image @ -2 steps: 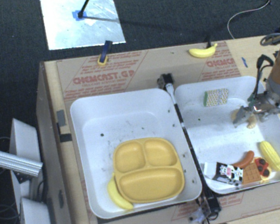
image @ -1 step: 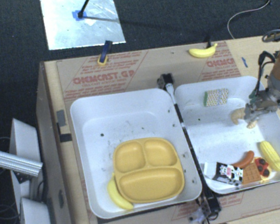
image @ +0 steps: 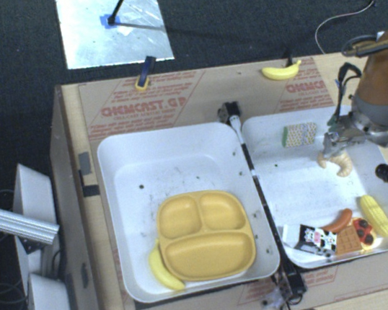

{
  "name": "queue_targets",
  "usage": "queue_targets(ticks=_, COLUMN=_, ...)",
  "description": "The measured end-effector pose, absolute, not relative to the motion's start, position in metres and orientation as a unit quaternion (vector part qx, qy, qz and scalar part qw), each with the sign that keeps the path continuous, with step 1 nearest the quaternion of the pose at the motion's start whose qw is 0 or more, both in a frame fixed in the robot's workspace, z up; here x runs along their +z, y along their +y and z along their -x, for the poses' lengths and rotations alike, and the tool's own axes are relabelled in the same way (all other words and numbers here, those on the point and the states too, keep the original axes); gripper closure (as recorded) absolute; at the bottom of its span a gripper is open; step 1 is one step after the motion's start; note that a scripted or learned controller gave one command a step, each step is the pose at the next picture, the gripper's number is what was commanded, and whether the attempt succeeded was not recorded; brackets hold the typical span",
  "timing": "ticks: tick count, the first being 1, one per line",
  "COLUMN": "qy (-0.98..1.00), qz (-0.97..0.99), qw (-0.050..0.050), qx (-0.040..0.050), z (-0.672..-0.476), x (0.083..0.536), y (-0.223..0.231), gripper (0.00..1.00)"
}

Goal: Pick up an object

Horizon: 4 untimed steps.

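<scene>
Two white bins are sitting side by side on the desk (image: 92, 108), the left bin (image: 118, 162) carrying a yellow divided tray (image: 205, 234) with a banana (image: 163, 271) tucked against its near-left corner, and the right bin (image: 288, 194) holding the loose pieces that the arm is working among. The arm (image: 380, 88) is reaching in from the right and hanging its tool (image: 336, 143) low over the far-right part of that bin, right above a tan croissant (image: 337, 162), which looks like the piece being gone for, probably because it is lying alone on bare floor with room around it. The tool seems to be touching or nearly touching the croissant's top, but whether it is spread or pressed together I cannot tell, and nothing is showing the croissant as gripped. The other pieces are crowding the near edge: a sausage (image: 338, 220), a corn cob (image: 375, 214), a waffle (image: 348, 240), something red (image: 364, 230) and a black-and-white cow-patterned piece (image: 315, 239), packed so closely that they would likely be harder to take cleanly. A speckled sponge (image: 299, 134) is lying apart near the far wall, and a second banana (image: 281, 70) is resting outside on the desk. The brown sheet under the bins is carrying red print reading CHEMCAST, with further letters too faint to make out.
</scene>
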<state>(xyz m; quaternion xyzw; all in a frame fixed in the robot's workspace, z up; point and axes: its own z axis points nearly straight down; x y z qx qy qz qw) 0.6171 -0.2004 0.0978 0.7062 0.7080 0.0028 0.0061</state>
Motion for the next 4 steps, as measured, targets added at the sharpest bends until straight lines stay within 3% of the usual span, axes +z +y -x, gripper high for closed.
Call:
queue_targets(ticks=1, qy=0.708, qz=-0.707, qw=0.001, qx=0.0004, z=-0.587, x=0.126, y=-0.207, gripper=1.0)
queue_targets(ticks=2, qy=0.708, qz=-0.706, qw=0.003, qx=0.0011, z=-0.588, x=0.137, y=-0.207, gripper=1.0)
queue_targets(ticks=3, qy=0.709, qz=-0.706, qw=0.002, qx=0.0019, z=-0.571, x=0.248, y=-0.122, gripper=1.0)
queue_targets(ticks=4, qy=0.708, qz=-0.706, qw=0.001, qx=0.0011, z=-0.57, x=0.247, y=-0.122, gripper=0.0)
